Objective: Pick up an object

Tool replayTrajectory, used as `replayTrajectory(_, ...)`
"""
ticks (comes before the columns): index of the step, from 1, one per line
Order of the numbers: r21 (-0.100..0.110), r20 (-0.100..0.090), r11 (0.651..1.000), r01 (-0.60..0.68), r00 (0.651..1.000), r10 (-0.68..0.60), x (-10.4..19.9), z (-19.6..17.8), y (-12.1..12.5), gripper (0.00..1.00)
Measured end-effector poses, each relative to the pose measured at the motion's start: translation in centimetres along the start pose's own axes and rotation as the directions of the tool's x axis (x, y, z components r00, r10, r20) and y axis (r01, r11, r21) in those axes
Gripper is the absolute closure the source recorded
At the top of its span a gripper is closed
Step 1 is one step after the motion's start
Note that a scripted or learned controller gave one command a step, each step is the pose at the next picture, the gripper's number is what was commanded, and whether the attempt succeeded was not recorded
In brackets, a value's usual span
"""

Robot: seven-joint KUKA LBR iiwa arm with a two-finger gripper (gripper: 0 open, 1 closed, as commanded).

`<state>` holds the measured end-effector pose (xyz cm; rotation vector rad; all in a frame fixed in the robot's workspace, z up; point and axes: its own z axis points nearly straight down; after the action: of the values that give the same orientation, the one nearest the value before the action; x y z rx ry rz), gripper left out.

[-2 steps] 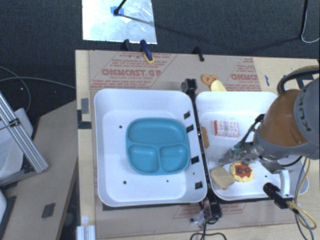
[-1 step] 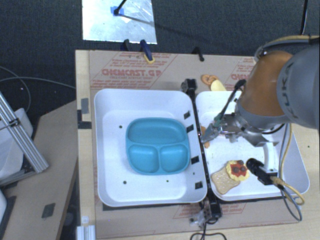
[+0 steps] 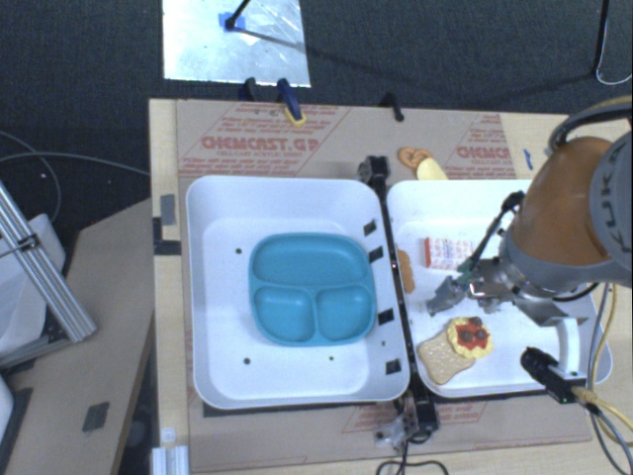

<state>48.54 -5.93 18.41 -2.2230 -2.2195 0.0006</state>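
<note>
Nearest in the right bin lies a flat toast-shaped piece close to the near-left corner, and touching its far-right edge sits a yellow round with red topping, partly overlapping it; I judge these two lie loose where they were dropped, since neither is squared to the bin walls. Just beyond them, over the middle of this bin, hangs my end effector, reaching in from the right and pointing left and down toward the floor of the bin. Nothing shows between its tips, so I claim no hold; whether the tips are spread or closed I cannot tell, for they are small and dark against the white. I take its low, slanted pose to be the approach for a pick, with the topped round the closest candidate, near but apart from the tips. A little farther sits a small white packet with red print, lying flat and well clear of the walls, an easy shape to pinch by its edges, I would guess. Against the left wall of the bin an orange-brown sliver leans where a grasp would be cramped. In the left bin a blue divided tray rests centred. Beyond the bins, on the surface, lie a yellow piece and a brown one side by side.
</note>
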Motion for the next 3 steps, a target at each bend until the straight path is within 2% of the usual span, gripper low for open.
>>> replayTrajectory(1,-0.015,0.001,1.000,0.012,1.000,-0.012,3.9,-0.2,13.6,0.00)
replayTrajectory(2,-0.009,-0.002,1.000,0.012,1.000,-0.012,13.9,-6.9,14.5,0.00)
replayTrajectory(3,-0.005,0.000,1.000,0.003,1.000,-0.003,12.5,-8.2,14.0,0.00)
